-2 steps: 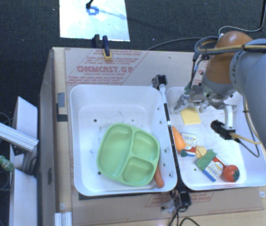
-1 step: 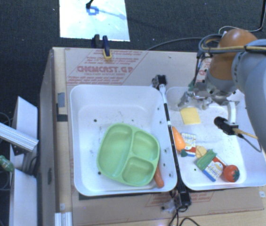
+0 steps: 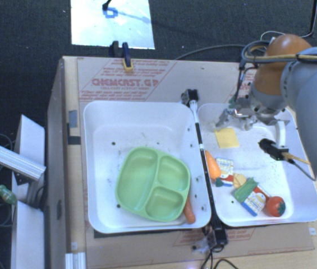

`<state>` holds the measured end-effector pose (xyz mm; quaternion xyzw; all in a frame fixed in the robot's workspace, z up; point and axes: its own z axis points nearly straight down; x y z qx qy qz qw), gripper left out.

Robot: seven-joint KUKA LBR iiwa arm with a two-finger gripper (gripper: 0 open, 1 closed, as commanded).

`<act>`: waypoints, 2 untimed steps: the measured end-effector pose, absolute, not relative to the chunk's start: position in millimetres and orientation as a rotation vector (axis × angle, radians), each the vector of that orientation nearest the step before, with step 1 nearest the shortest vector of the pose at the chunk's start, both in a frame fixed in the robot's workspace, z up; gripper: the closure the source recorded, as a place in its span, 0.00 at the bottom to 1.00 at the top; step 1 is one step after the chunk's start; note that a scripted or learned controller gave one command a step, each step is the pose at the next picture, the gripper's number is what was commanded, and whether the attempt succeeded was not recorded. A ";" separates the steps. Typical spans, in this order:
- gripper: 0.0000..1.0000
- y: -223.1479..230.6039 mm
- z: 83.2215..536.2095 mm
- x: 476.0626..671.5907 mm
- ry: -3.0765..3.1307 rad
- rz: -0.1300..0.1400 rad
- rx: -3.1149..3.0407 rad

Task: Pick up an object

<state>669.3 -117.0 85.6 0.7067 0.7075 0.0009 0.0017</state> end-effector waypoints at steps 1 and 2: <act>0.00 -92.4 84.3 577.5 2.222 0.000 2.221; 0.00 -88.2 85.3 669.5 2.224 0.004 2.215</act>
